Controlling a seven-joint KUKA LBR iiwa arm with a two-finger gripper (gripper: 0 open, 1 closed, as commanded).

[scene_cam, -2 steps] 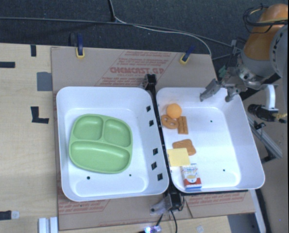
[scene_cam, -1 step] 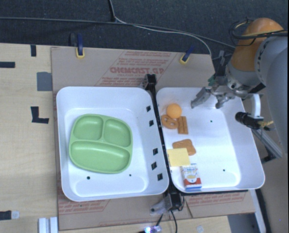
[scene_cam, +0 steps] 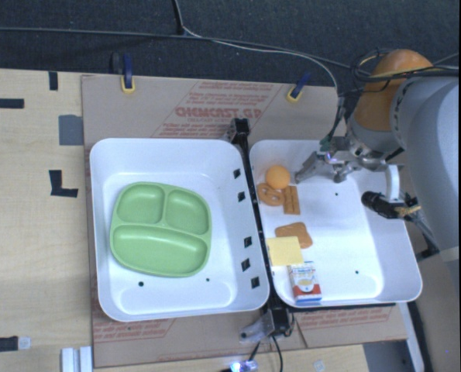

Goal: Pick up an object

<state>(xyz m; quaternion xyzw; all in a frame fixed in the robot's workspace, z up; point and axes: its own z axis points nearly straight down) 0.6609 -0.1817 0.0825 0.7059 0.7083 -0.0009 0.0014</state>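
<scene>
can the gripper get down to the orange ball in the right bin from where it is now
Probably yes. The gripper hangs over the right bin, just to the right of the orange ball, with bare white floor between them. Nothing lies on top of the ball, though a pretzel-like piece and the bin's left wall crowd it.

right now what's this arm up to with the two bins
The grey arm reaches in from the right, and its gripper hovers over the far part of the right bin, with nothing between its fingers. Along that bin's left side lie an orange ball, a pretzel-like ring, a brown wafer, a brown biscuit piece, a yellow square and a small carton. The left bin holds a green divided plate. Nothing has been picked up yet.
</scene>
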